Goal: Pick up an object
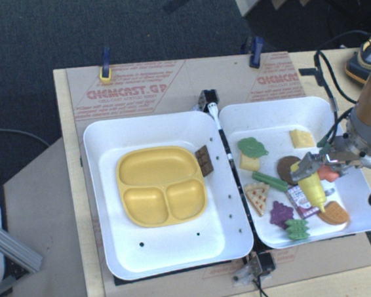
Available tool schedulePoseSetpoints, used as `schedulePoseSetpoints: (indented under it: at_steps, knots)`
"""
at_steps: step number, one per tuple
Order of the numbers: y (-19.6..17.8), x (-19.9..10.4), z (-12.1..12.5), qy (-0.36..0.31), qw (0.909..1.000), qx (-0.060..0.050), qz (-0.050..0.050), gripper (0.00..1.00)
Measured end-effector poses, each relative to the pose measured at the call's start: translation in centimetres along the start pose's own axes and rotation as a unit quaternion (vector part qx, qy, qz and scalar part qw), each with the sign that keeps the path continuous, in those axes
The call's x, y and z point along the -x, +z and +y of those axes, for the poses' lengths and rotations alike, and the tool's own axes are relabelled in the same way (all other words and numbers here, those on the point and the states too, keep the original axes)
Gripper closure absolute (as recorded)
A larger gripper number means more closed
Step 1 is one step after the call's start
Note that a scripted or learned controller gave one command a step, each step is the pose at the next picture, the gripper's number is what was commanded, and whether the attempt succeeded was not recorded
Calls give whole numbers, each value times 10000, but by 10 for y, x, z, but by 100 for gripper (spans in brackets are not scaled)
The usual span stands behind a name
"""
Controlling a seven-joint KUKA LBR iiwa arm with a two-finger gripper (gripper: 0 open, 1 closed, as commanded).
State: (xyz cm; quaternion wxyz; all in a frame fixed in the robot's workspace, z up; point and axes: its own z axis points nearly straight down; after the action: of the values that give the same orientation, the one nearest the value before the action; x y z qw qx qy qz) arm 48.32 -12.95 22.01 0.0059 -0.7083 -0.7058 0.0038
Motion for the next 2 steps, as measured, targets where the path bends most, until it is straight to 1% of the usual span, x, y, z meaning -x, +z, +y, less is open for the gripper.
schedulePoseSetpoints:
  at_steps: [1,2]
  knots:
    - [-6,0,3,-17,10000,64,-12,0]
    - [57,0,-1,-14,10000,27,1,0]
